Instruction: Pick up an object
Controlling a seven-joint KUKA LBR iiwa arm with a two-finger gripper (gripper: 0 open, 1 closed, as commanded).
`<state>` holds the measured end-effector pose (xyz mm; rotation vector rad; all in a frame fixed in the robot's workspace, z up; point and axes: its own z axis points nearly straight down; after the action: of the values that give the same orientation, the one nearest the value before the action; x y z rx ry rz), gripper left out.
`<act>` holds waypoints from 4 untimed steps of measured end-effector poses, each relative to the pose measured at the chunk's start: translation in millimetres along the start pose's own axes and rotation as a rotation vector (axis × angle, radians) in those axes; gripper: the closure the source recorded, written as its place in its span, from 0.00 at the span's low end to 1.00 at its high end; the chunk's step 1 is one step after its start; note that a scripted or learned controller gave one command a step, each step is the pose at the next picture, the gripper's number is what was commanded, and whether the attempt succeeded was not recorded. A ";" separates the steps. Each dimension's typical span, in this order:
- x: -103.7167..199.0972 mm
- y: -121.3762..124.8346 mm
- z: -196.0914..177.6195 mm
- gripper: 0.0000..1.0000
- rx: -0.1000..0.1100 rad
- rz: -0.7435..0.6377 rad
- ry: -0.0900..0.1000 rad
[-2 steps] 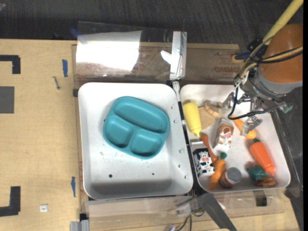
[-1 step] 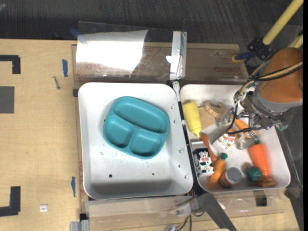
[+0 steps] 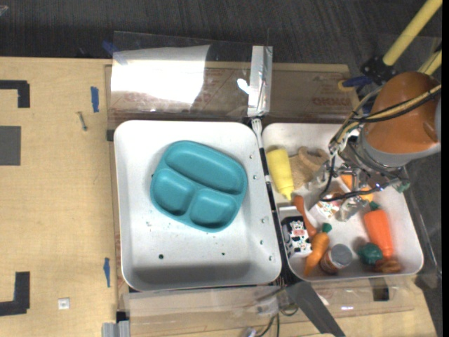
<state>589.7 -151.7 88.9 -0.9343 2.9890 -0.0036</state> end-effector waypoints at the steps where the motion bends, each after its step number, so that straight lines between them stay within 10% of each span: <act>1: -4.4 17.7 -0.4 0.00 0.001 0.060 0.000; 2: -8.1 16.6 -13.4 1.00 0.007 0.062 -0.012; 3: -68.8 5.0 -162.8 1.00 0.006 0.184 -0.008; 4: -128.4 46.9 -149.3 1.00 -0.003 0.110 -0.001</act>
<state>667.0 -40.1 239.0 -0.7692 3.0359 0.0022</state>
